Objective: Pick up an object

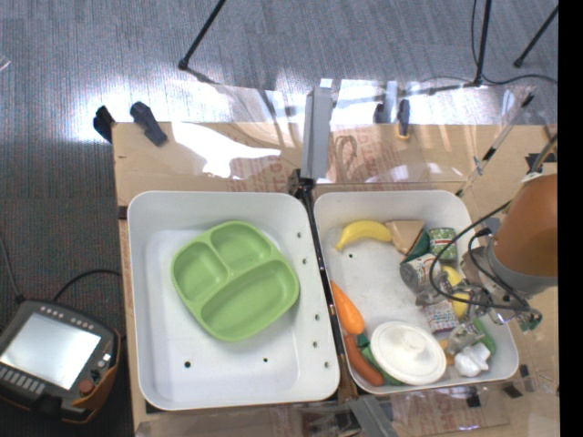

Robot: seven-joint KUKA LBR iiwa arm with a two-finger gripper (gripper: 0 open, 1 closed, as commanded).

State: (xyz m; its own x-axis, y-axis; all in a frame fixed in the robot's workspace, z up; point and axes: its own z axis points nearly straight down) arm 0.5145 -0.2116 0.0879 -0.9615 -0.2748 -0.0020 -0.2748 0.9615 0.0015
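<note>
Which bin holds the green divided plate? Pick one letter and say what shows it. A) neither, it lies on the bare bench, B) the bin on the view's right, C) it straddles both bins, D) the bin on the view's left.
D: the green divided plate lies flat inside the left bin, apart from the banana and carrot in the right bin.
</note>
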